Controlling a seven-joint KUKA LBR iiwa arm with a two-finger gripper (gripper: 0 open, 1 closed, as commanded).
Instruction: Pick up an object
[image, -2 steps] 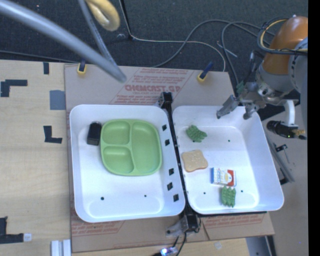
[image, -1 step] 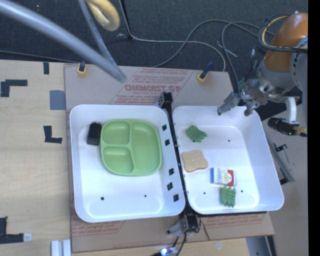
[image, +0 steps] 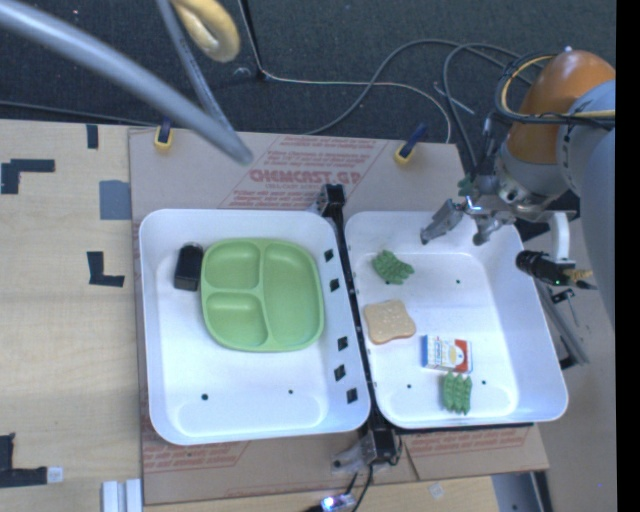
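The claw (image: 458, 226) hangs over the top edge of the right bin (image: 540, 340), fingers apart, holding nothing. Closest thing is the green leafy toy (image: 393, 267), just below & left of the claw. Prob. light & soft, a bit bumpy; grab across its middle. Long way runs left-right, slightly tilted.

Robot arm (image: 590, 130): grey rounded casing with a glossy orange band (image: 560, 95) above the wrist, yellow and black cables looped beside it, a metal wrist block below, ending in a two-finger gripper (image: 458, 228) of slim grey metal fingers (image: 436, 226).
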